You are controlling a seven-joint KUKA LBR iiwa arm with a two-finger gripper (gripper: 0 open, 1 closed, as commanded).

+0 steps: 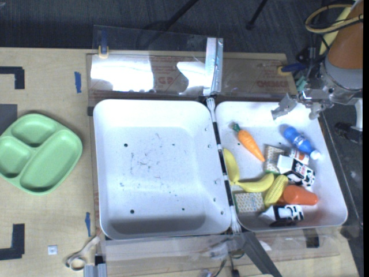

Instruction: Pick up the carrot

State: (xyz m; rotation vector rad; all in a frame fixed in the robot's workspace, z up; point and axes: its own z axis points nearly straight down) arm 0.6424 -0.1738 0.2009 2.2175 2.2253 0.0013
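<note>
Sitting on a light wooden bench top [46,68], with black corner markers [12,77] and strips of blue tape [77,81] showing on its left part. Lying beyond the far edge, dark grey carpeted floor [69,7], crossed by thin black stand legs [190,7]. Standing along the far side, a clear plastic panel [155,68], catching a bright glare from overhead light. Trailing over the floor at far right, yellow cable loops [328,16].

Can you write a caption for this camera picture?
Carrot lies in the right bin among toys; the gripper hovers above.
</note>
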